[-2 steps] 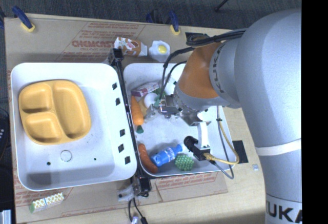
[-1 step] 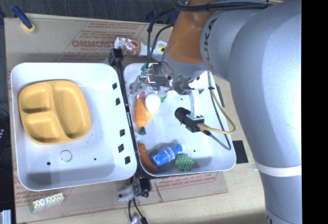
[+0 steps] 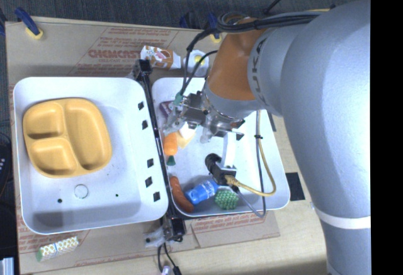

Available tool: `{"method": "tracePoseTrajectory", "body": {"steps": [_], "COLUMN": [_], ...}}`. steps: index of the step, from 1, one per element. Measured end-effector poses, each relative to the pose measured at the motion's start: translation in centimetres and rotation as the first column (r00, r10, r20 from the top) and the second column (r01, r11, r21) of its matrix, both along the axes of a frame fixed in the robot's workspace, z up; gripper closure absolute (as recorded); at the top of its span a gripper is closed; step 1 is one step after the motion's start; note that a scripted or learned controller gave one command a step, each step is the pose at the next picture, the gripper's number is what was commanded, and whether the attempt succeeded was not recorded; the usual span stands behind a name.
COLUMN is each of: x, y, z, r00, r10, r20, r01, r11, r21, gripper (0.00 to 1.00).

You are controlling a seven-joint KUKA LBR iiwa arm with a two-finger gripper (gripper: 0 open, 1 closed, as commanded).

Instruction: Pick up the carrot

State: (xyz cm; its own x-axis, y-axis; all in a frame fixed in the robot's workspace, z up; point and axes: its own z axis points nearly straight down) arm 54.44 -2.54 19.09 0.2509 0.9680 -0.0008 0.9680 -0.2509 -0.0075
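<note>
The carrot point(image 3: 170, 143) is seen in the right bin point(image 3: 277, 185), against its left wall. The gripper point(image 3: 189, 117) is positioned just above-right of it; whether anything is gripped cannot be told.

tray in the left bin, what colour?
Yellow. The three-compartment tray in the left bin shows plainly in the camera view.

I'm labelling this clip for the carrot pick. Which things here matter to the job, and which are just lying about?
Part of the job:
- carrot, by the right bin's left wall
- gripper, low over the right bin, close beside the carrot

Just lying about:
- yellow divided tray in the left bin
- sausage
- blue can
- green ball
</note>
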Motion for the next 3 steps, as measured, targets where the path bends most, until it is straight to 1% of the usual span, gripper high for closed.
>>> {"method": "tracePoseTrajectory", "body": {"steps": [1, 2, 3], "x": [0.80, 0.80, 0.79], "y": [2.62, 2.67, 2.67], "z": [0.03, 1.01, 1.00], "r00": [0.995, 0.995, 0.995], "r10": [-0.102, -0.097, -0.097], "r20": [0.003, 0.000, 0.000], "r01": [0.102, 0.097, 0.097], "r11": [0.995, 0.995, 0.995], "r21": [-0.001, -0.001, -0.001], "gripper": [0.00, 1.00, 0.00]}}
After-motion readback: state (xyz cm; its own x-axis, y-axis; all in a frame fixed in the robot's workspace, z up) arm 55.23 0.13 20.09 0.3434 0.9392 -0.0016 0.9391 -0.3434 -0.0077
